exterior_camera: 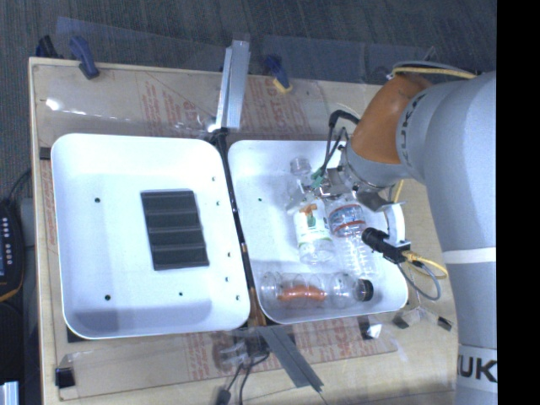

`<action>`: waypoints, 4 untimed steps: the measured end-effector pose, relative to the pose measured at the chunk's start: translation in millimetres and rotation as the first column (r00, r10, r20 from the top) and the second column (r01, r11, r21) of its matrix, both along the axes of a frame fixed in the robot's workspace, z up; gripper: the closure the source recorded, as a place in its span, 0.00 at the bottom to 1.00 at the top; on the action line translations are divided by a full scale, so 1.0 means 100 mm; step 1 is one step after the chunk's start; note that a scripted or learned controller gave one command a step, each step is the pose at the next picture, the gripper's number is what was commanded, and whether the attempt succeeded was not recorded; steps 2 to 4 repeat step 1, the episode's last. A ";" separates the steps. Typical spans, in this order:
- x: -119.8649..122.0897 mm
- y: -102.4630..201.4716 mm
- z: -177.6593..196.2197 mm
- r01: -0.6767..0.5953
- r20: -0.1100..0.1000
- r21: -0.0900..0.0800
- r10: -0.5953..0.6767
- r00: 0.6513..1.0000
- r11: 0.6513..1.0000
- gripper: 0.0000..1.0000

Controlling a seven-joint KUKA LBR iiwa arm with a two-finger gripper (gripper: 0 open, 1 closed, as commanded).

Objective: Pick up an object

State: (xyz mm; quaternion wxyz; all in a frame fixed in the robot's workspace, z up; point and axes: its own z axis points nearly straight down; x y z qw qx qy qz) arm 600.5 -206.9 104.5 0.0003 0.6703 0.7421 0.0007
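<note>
The right bin [253, 226] holds several clear plastic bottles. One with a green and orange label [310, 229] lies in the middle, and one with a blue label [348, 234] lies just right of it. Another bottle with orange inside [308, 293] lies along the front wall. A small clear bottle [299, 169] sits near the back. My gripper [326, 186] hangs low over the back ends of the two middle bottles, under the orange-banded wrist [380, 133]. Its tips are lost among the clear plastic.
The left bin [93, 167] holds a black ridged block [175, 229] near its middle. A metal bar [232, 83] stands behind the seam between the bins. Blue clamps [84, 57] grip the bench's far edge. Cables [418, 268] trail at the right bin's right wall.
</note>
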 end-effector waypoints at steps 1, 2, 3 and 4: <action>0.49 0.57 0.64 -0.116 -0.036 0.005 0.117 0.993 0.993 1.00; 0.49 0.57 0.64 -0.116 -0.036 0.005 0.117 0.993 0.993 1.00; 0.49 0.57 0.64 -0.116 -0.036 0.005 0.117 0.993 0.993 1.00; 0.49 0.57 0.64 -0.116 -0.036 0.005 0.117 0.993 0.993 1.00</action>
